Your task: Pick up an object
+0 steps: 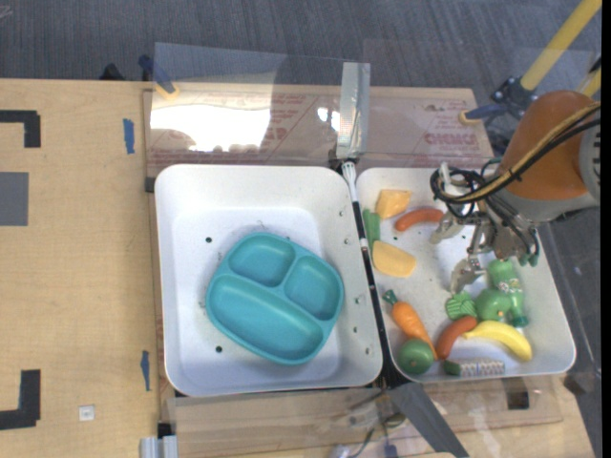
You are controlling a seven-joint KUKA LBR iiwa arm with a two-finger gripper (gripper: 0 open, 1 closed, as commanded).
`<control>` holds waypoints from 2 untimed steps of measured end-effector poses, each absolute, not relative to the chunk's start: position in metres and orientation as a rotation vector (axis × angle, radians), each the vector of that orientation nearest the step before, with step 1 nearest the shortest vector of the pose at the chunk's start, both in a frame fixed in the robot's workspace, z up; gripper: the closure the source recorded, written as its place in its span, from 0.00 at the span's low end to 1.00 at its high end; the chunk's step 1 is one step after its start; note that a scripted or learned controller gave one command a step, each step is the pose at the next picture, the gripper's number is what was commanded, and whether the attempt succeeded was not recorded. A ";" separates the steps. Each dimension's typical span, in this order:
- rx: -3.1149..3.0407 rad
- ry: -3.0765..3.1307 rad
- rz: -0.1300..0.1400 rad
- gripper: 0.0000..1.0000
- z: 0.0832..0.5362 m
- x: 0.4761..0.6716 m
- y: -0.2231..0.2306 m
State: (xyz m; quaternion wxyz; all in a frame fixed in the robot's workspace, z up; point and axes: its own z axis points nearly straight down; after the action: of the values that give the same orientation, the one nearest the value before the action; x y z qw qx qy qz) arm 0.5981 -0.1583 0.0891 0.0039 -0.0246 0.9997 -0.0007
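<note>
The nearest toys crowd the right bin's (563, 337) near end: a banana (501, 337), a green toy (496, 299), a carrot (410, 321) and a round green fruit (415, 356). Just beyond them hangs the gripper (470, 270), low over the green toy; whether it is spread or pinched I cannot tell, and nothing visibly sits in it. The risk is the crowding: a descent here could catch two toys, or nudge one aside and come up bare. Farther off lie a red pepper (418, 219) and yellow pieces (392, 201). The left bin (181, 256) holds a teal tray (277, 297).
</note>
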 end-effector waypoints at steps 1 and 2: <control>-0.240 3.120 0.001 0.00 0.115 0.654 -0.093; 0.280 3.120 0.002 0.00 0.090 0.631 -0.096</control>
State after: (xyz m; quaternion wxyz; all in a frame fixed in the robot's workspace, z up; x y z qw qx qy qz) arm 0.6306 -0.0965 0.0901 0.0043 0.0895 0.9960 0.0006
